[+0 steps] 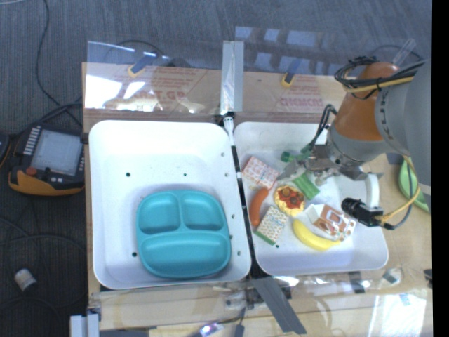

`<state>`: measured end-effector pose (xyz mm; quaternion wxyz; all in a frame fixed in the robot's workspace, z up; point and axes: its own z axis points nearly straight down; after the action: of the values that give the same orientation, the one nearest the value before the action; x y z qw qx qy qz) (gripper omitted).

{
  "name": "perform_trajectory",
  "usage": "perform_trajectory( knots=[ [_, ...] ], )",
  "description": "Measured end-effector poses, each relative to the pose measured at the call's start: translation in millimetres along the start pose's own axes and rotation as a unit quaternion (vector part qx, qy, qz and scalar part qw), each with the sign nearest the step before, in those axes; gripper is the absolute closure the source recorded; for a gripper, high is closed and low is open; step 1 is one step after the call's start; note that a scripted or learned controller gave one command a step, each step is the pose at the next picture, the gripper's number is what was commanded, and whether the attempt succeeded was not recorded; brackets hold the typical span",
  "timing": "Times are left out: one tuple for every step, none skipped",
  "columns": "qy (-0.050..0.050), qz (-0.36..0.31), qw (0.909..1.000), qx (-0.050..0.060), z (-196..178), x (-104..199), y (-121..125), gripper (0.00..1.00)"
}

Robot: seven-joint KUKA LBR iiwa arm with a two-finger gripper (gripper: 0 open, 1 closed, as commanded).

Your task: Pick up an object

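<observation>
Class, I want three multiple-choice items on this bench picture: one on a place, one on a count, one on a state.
1. Where does the teal divided plate lie?
A. left bin
B. right bin
C. on the floor

2. How many compartments does the plate have?
A. two
B. three
C. five

3. How does the banana lie?
A. standing upright
B. flat on the bin floor
C. on the plate

Key: 1 A, the plate sits in the left bin. 2 B, two small sections above one wide one. 3 B, it lies flat near the front of the right bin, among the other toy foods.
</observation>
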<state>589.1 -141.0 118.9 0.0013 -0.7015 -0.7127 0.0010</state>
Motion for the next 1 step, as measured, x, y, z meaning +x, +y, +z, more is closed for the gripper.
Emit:
perform_trajectory(
  knots=[
    [-0.002,-0.012,0.9999,-0.005,29.4,-9.7,14.5,0.0]
  ],
)
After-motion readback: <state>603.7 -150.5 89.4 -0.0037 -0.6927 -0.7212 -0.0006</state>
